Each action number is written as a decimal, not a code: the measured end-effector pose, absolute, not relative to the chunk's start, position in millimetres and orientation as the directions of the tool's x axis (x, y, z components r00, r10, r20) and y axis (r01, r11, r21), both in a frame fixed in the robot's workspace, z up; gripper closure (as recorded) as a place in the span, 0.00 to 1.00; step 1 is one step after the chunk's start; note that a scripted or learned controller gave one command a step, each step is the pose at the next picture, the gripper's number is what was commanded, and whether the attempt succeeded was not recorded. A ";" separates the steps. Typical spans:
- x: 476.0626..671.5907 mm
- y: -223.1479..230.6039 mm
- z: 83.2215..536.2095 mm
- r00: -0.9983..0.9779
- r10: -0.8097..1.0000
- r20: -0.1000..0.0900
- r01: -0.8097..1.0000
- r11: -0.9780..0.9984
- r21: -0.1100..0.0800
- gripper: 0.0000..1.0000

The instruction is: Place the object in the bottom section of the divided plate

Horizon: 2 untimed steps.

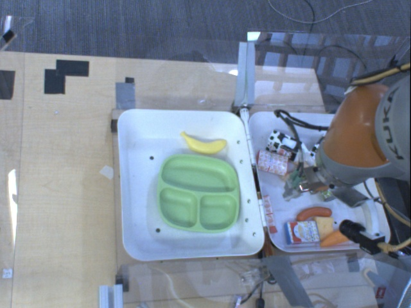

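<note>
Hanging low over the right bin [379, 226], the pincer [302, 183] sits among the toy foods, likely to pick one; how wide it is I cannot tell. A red sausage [314, 212] lies just near it. In the left bin [131, 191] waits the green divided plate [199, 193], a banana [204, 144] beyond it. Both bins rest on a pale wooden worktop [58, 191]; dark carpet [128, 11] lies far behind.

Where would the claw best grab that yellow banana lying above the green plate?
Probably across the middle of the banana, coming straight down. It lies flat in the left bin, curved, long side running left-right, so fingers closing across its narrow width should fit. The plate sits close below, leaving less room there.
</note>
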State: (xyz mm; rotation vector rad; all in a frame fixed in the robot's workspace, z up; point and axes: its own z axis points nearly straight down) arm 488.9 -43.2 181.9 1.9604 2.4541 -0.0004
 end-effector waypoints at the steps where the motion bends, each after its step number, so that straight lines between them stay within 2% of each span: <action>1: 500.9 35.4 262.9 -0.375 0.927 -0.002 0.927 0.375 0.003 1.00; 2: 489.0 96.6 217.6 -0.528 0.849 0.000 0.849 0.528 0.000 1.00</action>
